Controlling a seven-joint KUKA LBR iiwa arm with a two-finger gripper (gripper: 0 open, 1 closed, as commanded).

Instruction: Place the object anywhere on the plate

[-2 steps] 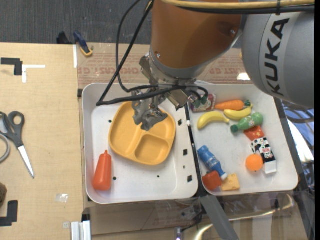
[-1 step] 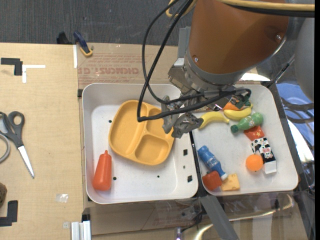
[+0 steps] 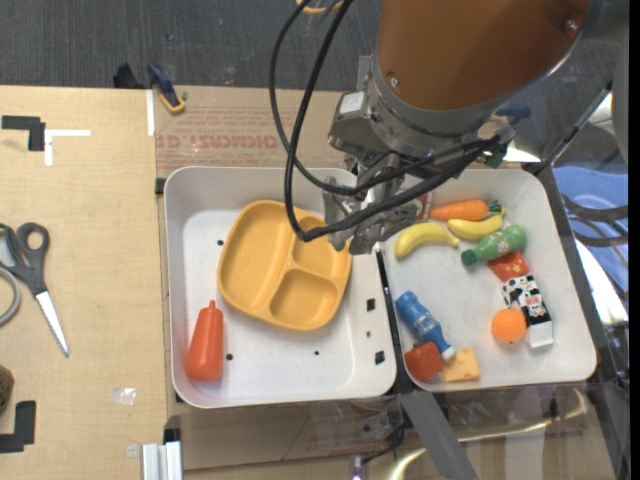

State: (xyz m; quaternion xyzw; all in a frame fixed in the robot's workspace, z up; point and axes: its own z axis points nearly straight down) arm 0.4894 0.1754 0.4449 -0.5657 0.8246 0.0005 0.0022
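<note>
A yellow divided plate [image 3: 280, 268] lies tilted in the middle of the left bin [image 3: 180, 268], its right rim near the wall between the bins. An orange-red ketchup bottle [image 3: 205, 343] lies in that bin's front left corner, apart from the plate. My gripper [image 3: 352, 226] hangs low over the plate's upper right edge, at the divide between the bins, beneath the big orange wrist band. Cables and the wrist body hide its tip, and I cannot make out anything held in it.
The right bin [image 3: 570, 298] holds a banana [image 3: 425, 236], a carrot [image 3: 460, 209], a green bottle [image 3: 495, 245], a cow-patterned carton [image 3: 525, 296], an orange ball [image 3: 509, 325], a blue bottle [image 3: 424, 321] and a cheese wedge [image 3: 462, 366]. Scissors [image 3: 35, 278] lie on the bench at far left.
</note>
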